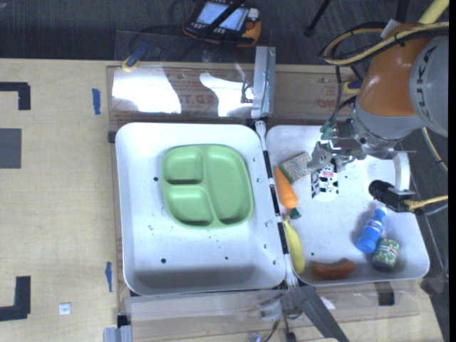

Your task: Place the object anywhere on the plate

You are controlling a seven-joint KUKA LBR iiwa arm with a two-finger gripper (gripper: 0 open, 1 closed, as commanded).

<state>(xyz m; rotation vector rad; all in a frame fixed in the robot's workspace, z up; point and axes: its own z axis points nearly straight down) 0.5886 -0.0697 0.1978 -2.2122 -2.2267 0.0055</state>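
Observation:
A light green divided plate [207,184] lies in the middle of the left bin [135,248]. My gripper [325,161] hangs over the upper left part of the right bin [413,262]. Just below it lies a small white object with black spots [325,184]. Whether the gripper touches that object cannot be told from this view. Left of the gripper sits a grey-green speckled block [294,167].
An orange carrot [286,189] and a yellow banana [294,244] lie along the right bin's left wall. A brown sausage [333,268] rests near its front wall. A blue bottle [370,232] and a green can [385,253] sit at the front right.

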